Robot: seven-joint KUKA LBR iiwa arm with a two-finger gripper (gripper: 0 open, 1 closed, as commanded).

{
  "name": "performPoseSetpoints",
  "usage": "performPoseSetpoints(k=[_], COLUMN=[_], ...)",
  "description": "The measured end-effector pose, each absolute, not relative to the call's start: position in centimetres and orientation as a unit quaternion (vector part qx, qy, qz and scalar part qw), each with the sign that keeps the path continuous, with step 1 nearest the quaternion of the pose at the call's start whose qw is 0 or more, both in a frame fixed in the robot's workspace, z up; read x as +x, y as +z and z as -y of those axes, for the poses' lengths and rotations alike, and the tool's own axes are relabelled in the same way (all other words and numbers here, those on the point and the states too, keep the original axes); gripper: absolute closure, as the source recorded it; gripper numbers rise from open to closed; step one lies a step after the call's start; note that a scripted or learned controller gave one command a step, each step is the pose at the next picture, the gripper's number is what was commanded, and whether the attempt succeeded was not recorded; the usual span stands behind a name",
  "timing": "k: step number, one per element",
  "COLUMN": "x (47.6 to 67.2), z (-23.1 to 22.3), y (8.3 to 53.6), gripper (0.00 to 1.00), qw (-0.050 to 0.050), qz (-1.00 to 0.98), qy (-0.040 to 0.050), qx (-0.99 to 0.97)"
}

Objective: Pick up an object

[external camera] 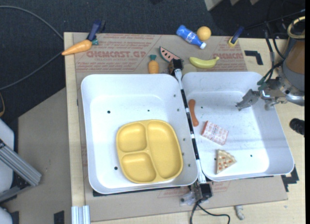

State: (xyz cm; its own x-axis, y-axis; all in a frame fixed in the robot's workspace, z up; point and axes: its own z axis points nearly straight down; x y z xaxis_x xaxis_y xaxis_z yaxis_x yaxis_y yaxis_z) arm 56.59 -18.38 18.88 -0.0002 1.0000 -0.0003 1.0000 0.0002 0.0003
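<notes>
The right bin (pixel 271 136) holds three small items: a red-orange sausage (pixel 193 112) along its left wall, a pink-and-white wafer packet (pixel 214 132) near the middle, and a pizza slice (pixel 224 160) toward the front. My gripper (pixel 254 103) hangs over the back right part of this bin, reaching in from the right. Its fingers stand open with nothing between them. It is well to the right of the packet and farther back, apart from all three items.
The left bin (pixel 97 102) carries a yellow divided plate (pixel 148 150). Behind the bins lie a carrot (pixel 77 48), a watermelon slice (pixel 167 53), a banana (pixel 203 62), a blue bottle (pixel 190 36) and an orange ball (pixel 204 33). Cables run along the right.
</notes>
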Motion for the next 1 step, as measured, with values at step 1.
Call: performPoseSetpoints(k=[1], x=[52.52], z=[12.21], y=[8.74], gripper=[0.00], qw=[0.001], qz=[-0.708], qy=[0.0014], qx=[0.707])
